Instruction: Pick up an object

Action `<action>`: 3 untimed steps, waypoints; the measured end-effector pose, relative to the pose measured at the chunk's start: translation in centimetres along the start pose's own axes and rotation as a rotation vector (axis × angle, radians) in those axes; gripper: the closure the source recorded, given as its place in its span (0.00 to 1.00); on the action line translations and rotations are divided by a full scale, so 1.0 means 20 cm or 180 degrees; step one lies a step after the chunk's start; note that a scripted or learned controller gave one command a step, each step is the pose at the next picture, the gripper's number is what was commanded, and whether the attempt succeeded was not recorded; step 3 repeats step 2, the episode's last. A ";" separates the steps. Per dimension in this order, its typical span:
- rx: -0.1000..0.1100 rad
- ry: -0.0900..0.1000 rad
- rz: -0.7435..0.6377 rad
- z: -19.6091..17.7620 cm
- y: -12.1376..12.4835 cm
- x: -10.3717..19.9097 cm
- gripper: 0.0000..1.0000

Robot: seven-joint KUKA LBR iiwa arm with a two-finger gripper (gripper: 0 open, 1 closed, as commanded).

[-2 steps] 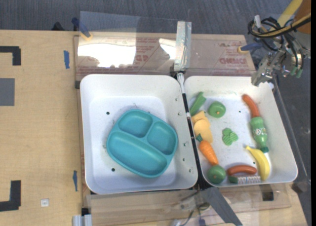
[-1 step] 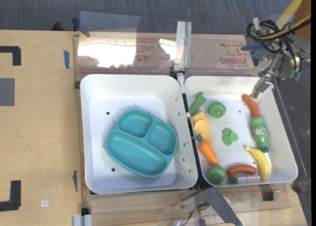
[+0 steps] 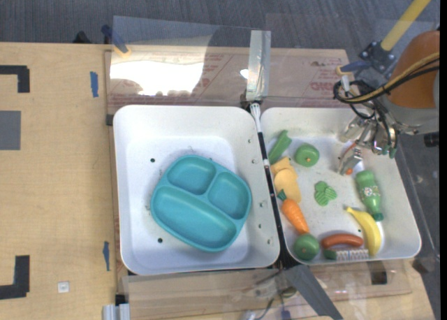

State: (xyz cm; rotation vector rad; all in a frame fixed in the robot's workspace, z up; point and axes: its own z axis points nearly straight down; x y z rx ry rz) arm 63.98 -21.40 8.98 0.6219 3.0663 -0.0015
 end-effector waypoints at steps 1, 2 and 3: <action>-0.0005 0.0021 -0.0012 0.01 0.20 0.13 0.00; -0.0008 -0.0029 -0.0012 -0.06 0.20 0.11 1.00; -0.0008 -0.0029 -0.0012 -0.06 0.20 0.11 1.00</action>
